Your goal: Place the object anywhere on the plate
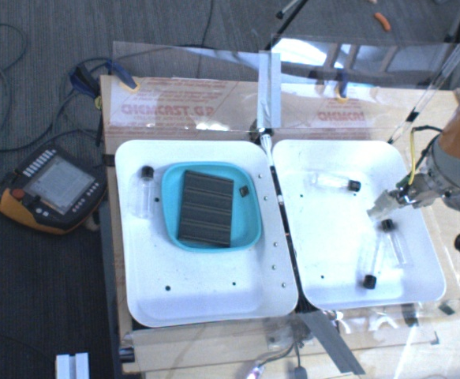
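- The plate (211,206), teal and squarish, lies in the left bin (202,294), toward that bin's far half.
- A dark ribbed block (206,208) rests flat on the plate, covering most of its middle.
- A small dark square piece (244,190) sits on the plate too, just right of the block, near the plate's right rim.
- A clear vial (145,189) with a black cap lies in the left bin just left of the plate, cap toward the far side.
- The right bin (324,287) sits right of the plate, the two bins touching along one edge.
- Three more clear vials lie in the right bin, well apart from the plate: one (334,182) near the far side, two (379,257) near the right side.
- The end effector (390,204) hangs over the right bin's right part, well right of the plate; whether it is wide or narrow I cannot tell.
- A handheld pendant (50,190) lies on the floor, left of the bench (214,105) and well left of the plate.
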You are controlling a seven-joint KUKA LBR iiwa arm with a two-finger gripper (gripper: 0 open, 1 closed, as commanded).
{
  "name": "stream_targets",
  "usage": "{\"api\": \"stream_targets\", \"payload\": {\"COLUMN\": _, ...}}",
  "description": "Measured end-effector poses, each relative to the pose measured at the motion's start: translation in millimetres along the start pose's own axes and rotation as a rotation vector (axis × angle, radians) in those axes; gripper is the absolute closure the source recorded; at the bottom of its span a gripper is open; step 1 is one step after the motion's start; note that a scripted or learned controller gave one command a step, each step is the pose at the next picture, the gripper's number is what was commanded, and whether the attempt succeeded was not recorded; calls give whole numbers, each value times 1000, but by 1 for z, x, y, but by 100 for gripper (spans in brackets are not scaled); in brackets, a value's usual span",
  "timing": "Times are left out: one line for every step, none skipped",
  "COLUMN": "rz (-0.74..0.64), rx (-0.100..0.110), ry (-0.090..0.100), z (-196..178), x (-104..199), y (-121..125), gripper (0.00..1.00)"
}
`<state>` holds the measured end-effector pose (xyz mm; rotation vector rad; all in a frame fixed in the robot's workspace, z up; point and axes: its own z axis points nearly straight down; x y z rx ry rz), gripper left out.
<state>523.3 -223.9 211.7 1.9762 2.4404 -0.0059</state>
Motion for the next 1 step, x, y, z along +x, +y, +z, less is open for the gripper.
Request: {"api": "stream_targets", "payload": {"rz": 0, "rx": 0, "ry": 0, "z": 0, "x": 0, "y": 0, "gripper": 0}}
